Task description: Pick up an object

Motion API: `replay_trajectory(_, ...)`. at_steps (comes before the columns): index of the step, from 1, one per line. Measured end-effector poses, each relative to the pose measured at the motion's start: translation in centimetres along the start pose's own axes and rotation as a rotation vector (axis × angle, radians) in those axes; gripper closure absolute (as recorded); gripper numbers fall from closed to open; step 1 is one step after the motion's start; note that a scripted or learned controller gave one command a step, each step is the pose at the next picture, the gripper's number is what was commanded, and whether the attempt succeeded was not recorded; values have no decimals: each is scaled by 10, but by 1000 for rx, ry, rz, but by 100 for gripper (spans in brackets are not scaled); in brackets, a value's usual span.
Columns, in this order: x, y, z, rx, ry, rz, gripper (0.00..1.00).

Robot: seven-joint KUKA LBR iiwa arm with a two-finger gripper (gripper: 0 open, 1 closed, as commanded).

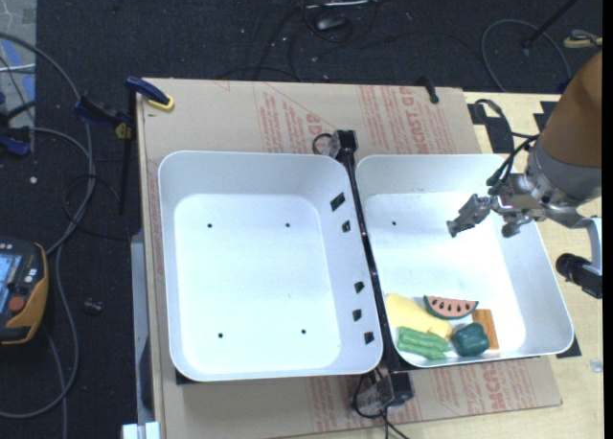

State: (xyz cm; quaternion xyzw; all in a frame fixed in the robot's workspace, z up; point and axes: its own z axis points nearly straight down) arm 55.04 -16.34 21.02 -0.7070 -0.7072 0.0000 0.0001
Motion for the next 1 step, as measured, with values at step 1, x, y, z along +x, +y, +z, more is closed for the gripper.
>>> replay_trajectory(1,19,-46,-14,-1,0,0,0)
